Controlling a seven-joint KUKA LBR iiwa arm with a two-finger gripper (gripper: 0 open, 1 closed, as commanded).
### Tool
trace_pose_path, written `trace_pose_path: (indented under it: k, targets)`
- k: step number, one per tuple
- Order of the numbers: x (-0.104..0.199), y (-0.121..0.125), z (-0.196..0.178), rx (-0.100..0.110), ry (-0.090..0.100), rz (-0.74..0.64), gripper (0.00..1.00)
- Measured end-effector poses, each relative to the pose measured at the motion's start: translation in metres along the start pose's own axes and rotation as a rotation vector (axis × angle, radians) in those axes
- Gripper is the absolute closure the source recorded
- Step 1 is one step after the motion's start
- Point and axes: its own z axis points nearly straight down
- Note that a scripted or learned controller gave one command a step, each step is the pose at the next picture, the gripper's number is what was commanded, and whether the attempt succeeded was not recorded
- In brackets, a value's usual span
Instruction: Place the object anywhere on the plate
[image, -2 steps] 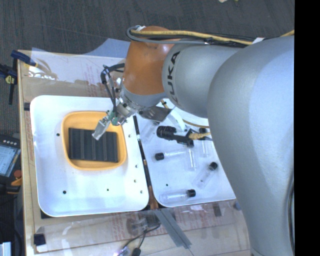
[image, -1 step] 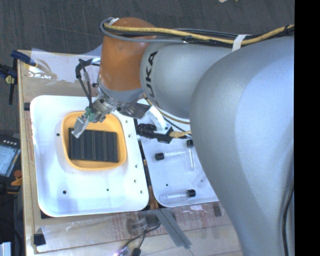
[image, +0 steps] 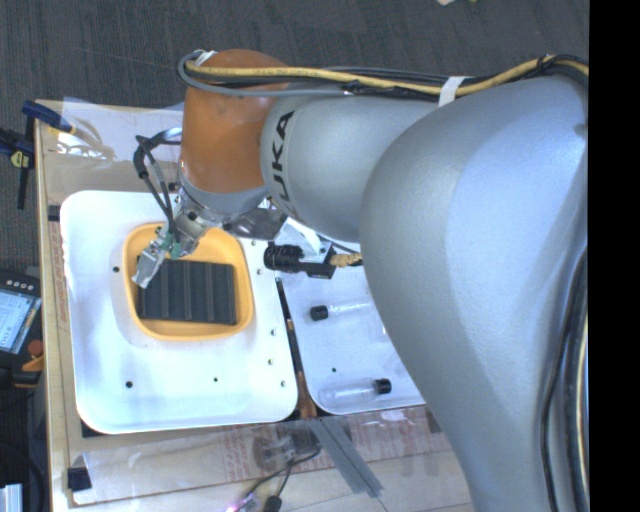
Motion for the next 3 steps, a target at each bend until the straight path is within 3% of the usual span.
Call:
trace_pose_path:
  k: [1, 2, 3]
  targets:
    - [-0.023, 0.044, -0.017, -0.006, -0.006, -0.253, 0.0]
    - [0.023, 0.067, -0.046, -0.005, -0.005, -0.267, 0.0]
    - [0.035, 0.071, -0.025, -0.002, -0.003, -0.184, 0.0]
